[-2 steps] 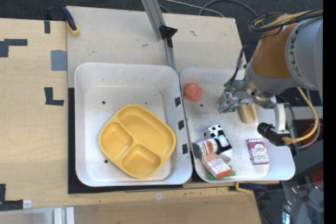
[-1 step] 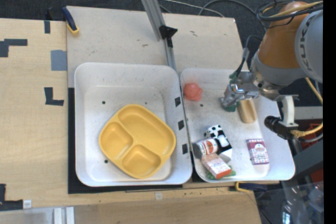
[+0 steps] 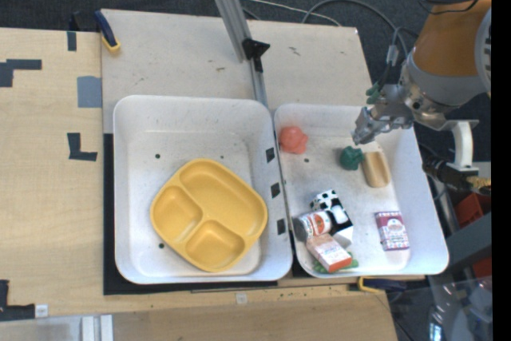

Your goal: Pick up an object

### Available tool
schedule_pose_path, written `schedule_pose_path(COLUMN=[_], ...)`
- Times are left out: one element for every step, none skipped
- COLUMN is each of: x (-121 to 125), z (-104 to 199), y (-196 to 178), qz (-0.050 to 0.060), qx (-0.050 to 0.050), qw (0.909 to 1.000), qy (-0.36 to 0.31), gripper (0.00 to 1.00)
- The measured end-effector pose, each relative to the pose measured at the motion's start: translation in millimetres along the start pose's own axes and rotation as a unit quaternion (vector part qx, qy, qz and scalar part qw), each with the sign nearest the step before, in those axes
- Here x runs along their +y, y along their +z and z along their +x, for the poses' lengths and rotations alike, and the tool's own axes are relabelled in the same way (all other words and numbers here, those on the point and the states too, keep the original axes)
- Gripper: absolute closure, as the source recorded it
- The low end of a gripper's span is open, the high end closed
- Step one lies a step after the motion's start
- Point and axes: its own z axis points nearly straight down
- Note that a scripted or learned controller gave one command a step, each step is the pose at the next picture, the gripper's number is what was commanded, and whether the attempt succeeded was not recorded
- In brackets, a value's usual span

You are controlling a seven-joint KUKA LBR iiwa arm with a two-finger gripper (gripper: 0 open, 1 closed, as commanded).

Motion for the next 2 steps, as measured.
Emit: schedule_pose_path(x=[15,30], z=[51,98], y=[-1,0], qz=[0.003,0.003], qx=[0.001,0.001], qw=[1.0,1.0], qy=[-0.002,-0.002], gripper=[1.0,1.0])
